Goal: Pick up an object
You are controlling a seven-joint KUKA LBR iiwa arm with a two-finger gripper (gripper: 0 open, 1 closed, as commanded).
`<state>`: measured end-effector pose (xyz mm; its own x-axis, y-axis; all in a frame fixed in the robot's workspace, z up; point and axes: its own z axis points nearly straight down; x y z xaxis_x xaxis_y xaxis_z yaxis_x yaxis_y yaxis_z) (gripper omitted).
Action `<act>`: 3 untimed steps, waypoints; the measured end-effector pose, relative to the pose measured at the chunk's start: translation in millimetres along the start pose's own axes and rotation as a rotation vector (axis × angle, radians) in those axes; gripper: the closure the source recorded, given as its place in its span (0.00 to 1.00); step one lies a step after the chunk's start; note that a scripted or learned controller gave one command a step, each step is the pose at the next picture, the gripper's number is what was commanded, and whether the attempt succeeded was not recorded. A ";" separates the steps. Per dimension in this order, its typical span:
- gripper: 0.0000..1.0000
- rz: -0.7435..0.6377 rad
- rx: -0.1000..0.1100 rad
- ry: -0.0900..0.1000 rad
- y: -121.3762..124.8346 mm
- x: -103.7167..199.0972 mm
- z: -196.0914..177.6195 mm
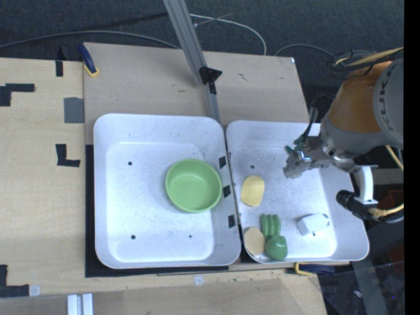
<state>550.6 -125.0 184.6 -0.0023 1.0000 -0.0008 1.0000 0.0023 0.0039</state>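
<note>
The right bin [275, 140] holds a pale yellow rounded piece [252, 191] near its left wall. A green ridged object [272, 235] and a second yellowish piece [254, 240] lie by the front rim. A small white object [312, 224] rests at the front right. My gripper [295, 163] hangs over the right half of this bin, right of the yellow piece and above the white object, with nothing visible between its fingers. The left bin [118, 176] contains a green bowl [193, 185] standing upright near its right side.
A grey pole [187, 35] slants down from the top to a black clamp at the back edge between the bins. Cables [230, 28] run across the dark floor behind the bench. A wooden table surface [39, 176] lies to the left.
</note>
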 end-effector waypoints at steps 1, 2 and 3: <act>1.00 0.001 0.001 0.000 4.6 -2.3 -43.1; 1.00 0.000 0.001 0.000 5.7 -2.1 -84.6; 1.00 -0.004 0.006 0.002 9.8 57.5 -69.4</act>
<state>560.0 -67.4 254.0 -0.0064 1.0000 0.0013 1.0000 0.0064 -0.0016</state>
